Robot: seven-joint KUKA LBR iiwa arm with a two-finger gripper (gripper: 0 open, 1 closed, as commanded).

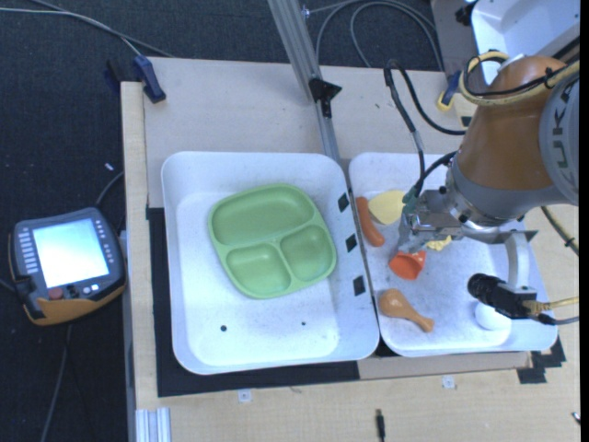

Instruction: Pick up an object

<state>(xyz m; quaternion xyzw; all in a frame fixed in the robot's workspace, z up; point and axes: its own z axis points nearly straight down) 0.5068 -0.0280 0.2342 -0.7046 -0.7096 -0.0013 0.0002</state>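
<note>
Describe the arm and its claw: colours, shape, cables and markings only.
The arm is a thick, rounded body, orange-brown across its wide band and grey toward the wrist, with part of dark lettering at the frame's right edge. Black cables loop along it, with a yellow one near the top. The claw is a small metallic grey assembly, and a black cylindrical part juts out below the wrist.

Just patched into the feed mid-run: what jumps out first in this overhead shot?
The green divided plate lies alone in the left bin. The grey and orange arm reaches in from the right, its end effector low over the right bin, just above an orange cup. Around it lie a hot dog, a yellow piece, a drumstick and a white egg.
</note>
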